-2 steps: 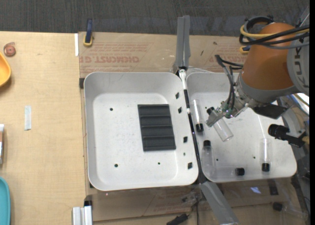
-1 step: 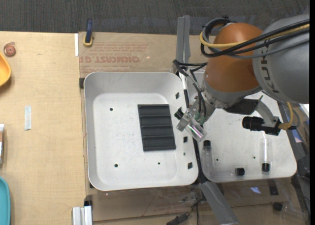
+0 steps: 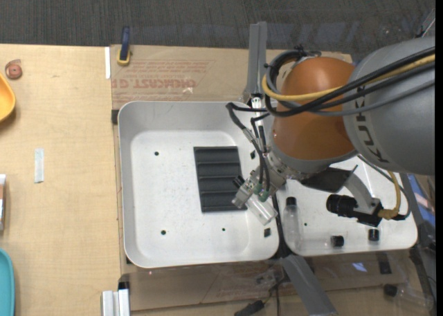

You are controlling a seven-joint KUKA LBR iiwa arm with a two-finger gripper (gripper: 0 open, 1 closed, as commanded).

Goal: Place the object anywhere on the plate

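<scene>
The grey arm [image 3: 391, 100] reaches in from the right. Its orange band [image 3: 311, 110] hangs over the seam between the two white bins and covers most of the right bin [image 3: 398, 238]. The claw [image 3: 250, 196] points down and to the left into the left bin [image 3: 131, 190], near that bin's right wall. Cables and pale hardware crowd the tip, so it cannot be told whether the claw is apart or together, or whether anything sits in it.

A black ribbed slab [image 3: 216, 178] lies flat on the floor of the left bin, a little right of centre, with its long side running away from the camera. Its lower right corner is just beside the claw's tip, and whether the two touch cannot be told.

On the bare part of the right bin's floor, near the front wall, sit a small dark bit [image 3: 337, 240] and a second dark bit [image 3: 374, 234], both too small to make out.

A sheet of cardboard [image 3: 166, 76] with red print lies under the far edge of the bins, and a blue and yellow clamp [image 3: 124, 48] grips its far left corner. On the counter [image 3: 69, 225] to the left, well apart from the bins, are an orange dish [image 3: 4, 100] cut off by the edge, a small reddish disc [image 3: 12, 69] and a pale strip [image 3: 39, 166].
</scene>
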